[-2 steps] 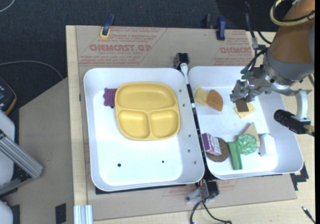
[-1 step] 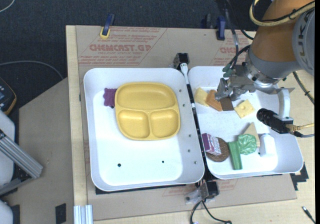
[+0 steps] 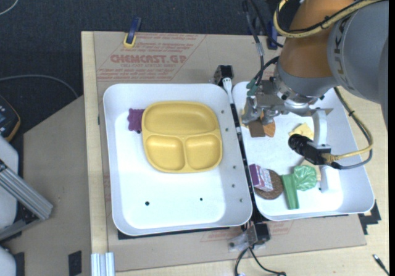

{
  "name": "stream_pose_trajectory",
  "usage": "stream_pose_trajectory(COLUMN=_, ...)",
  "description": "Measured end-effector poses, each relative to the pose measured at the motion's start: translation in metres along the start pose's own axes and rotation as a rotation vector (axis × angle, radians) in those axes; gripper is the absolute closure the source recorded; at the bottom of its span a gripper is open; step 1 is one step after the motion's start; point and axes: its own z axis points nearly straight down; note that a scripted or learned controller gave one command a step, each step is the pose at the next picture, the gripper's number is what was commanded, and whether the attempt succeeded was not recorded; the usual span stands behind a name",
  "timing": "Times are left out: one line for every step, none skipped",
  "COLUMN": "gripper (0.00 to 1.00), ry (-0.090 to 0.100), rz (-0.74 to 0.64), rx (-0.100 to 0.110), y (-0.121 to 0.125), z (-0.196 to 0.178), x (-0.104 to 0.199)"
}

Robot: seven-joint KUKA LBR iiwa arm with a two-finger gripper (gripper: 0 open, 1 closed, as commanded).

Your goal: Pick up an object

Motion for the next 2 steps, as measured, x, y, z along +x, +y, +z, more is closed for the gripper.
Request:
stream_pose_trajectory(gripper=1.00, ry=-0.001, rz=0.001, rx=-0.005, y=0.002, z=-0.018, x=-0.008)
stream_pose_trajectory(gripper=1.00, ry=0.000, rz=0.001, rx=-0.001, y=-0.001, z=-0.001, x=-0.007)
